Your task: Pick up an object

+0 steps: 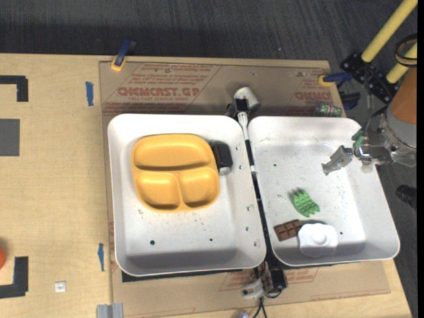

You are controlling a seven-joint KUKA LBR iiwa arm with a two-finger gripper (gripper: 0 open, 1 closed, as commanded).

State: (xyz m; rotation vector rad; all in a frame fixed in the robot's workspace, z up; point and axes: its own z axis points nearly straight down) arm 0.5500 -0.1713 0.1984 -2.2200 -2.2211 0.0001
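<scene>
Two white bins sit before you on the tabletop [53, 177]. Left bin [126, 244]: yellow divided tray [175, 171], dark object [222, 156] beside it. Right bin [371, 237]: green piece [305, 203], brown piece [287, 230], white object [316, 237] touching it. Hand [341, 159] hovers upper right, holding nothing; whether spread, you cannot tell.
</scene>
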